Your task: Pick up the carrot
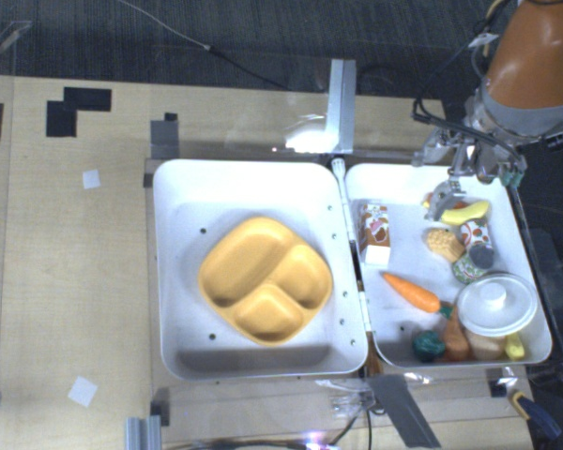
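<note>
The tool hangs over the far part of the right bin, just beside a yellow banana; whether it is apart or together cannot be told, and nothing shows in its grip. The carrot lies slantwise on the bin floor, well apart from the tool, between a small carton and a white bowl. The left bin holds a yellow divided plate.
</note>
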Motion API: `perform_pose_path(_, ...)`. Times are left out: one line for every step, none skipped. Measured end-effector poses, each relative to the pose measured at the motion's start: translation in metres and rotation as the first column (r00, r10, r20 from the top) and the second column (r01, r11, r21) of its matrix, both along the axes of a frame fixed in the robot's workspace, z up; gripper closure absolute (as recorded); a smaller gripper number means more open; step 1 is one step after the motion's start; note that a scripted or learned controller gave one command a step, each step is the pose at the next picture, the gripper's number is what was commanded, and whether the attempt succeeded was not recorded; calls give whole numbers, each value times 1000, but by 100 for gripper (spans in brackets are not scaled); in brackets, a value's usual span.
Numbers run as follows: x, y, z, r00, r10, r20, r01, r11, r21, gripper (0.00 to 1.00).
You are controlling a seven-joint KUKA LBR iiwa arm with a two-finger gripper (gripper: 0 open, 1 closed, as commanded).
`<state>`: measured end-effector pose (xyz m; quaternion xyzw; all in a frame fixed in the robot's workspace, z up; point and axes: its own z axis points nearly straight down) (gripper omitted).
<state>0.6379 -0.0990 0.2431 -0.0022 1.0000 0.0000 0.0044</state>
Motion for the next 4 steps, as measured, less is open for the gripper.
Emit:
perform_pose_path(-58, 7, -140, 1000, 20, -1, -20, 1000, 0, 0)
perform_pose_path(-100, 6, -153, 1000, -26, 9, 26, 1000, 0, 0)
perform_pose_path(-96, 7, -140, 1000, -19, 18, 19, 1000, -1, 100)
perform_pose_path(-144, 0, -138, 943, 333, -2, -333, 943, -2, 100)
